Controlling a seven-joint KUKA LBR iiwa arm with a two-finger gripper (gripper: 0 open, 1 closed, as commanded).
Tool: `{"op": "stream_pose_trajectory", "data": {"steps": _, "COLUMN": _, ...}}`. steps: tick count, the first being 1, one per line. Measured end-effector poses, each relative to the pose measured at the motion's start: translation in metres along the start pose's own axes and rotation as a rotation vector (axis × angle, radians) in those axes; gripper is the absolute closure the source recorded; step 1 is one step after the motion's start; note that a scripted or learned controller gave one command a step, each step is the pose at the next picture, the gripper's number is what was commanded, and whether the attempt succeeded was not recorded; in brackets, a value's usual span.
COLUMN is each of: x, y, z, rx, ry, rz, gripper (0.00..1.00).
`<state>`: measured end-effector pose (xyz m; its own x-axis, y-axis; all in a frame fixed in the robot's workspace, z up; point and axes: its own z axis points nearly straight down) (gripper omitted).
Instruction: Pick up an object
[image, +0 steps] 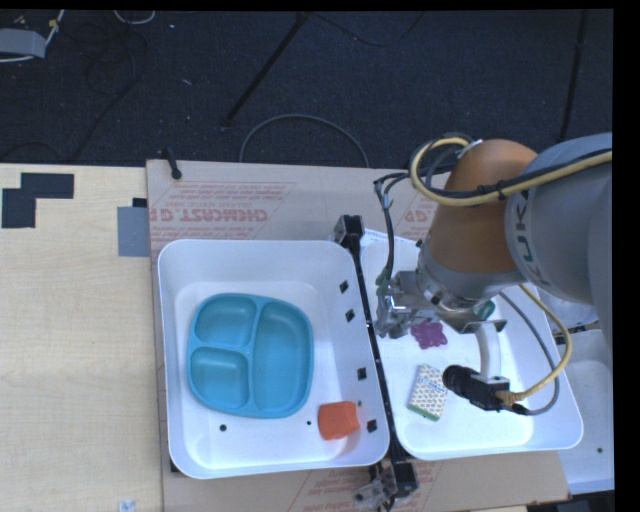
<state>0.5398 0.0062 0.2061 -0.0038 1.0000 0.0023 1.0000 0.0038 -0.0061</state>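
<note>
Plastic dominates the bench: two shallow white bins with rounded corners and smooth glossy walls sit side by side on a sheet of brown cardboard printed with faded red lettering. The left white bin (180, 300) fills the lower middle of the frame. In it lies a sky-blue divided plate of smooth plastic (250, 354), a rounded square with three moulded compartments, resting flat toward the bin's left half. Near the bin's lower right corner, well apart from the plate, sits a small orange block with softened edges (339, 420).

The right white bin (560, 425) lies at the lower right, parted from the first by a thin black divider strip (366, 330) running top to bottom at a slight slant. On its floor rests a small flat rectangular packet, white with a fine green dotted pattern (428, 392), tilted on a diagonal. Just above it lies a small crumpled purple piece with ragged edges (430, 334).

The grey metal arm with its rounded orange band (478, 225) bulks over the upper part of the right bin, yellow and black cables looping about it. The two-finger gripper (398, 312) hangs near the divider, left of the purple piece; whether it is spread or closed I cannot tell, and nothing is seen held in it.
</note>
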Motion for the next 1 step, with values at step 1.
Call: {"op": "stream_pose_trajectory", "data": {"steps": 1, "x": 0.0543, "y": -0.0111, "z": -0.0135, "rx": -0.003, "ry": -0.001, "rz": -0.001, "gripper": 1.0}}
